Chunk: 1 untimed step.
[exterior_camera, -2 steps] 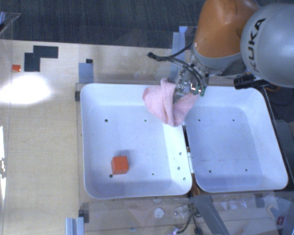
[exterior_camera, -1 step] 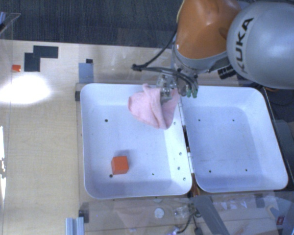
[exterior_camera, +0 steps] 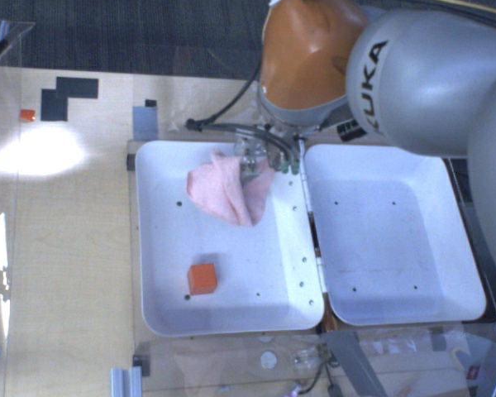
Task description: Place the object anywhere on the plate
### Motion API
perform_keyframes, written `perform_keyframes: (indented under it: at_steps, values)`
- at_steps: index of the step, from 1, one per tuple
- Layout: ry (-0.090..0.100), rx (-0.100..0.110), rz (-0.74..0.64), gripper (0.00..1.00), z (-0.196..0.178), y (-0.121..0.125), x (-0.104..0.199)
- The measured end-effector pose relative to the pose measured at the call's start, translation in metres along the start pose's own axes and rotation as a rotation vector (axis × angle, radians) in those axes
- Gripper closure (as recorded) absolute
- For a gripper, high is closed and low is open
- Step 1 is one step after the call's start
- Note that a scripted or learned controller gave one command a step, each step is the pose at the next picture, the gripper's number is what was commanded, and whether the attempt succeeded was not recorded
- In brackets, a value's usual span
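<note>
A crumpled pink cloth (exterior_camera: 221, 190) lies in the upper part of the left white bin (exterior_camera: 161, 304). Its right corner is drawn up into my gripper (exterior_camera: 260, 165), which hangs at the bin's far edge under the orange wrist band. The fingers are shut on that corner of the cloth. The rest of the cloth sags down and to the left onto the bin floor. A small orange cube (exterior_camera: 202, 279) rests on the bin floor near the front left, well apart from the gripper.
The right white bin (exterior_camera: 397, 304) sits beside the left one, and their inner walls meet just below the gripper. The big grey arm covers the upper right. Black cables run left from the wrist along the bin's far rim.
</note>
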State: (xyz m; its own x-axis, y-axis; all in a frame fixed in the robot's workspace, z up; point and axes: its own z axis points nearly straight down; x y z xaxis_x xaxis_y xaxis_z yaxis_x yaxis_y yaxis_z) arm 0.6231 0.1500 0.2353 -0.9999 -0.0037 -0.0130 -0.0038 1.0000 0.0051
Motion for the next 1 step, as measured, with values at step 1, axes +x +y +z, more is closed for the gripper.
perform_keyframes:
  at_steps: [1]
  values:
    - [-0.001,0.0,0.001,0.0,-0.0003,-0.0002,-0.0002]
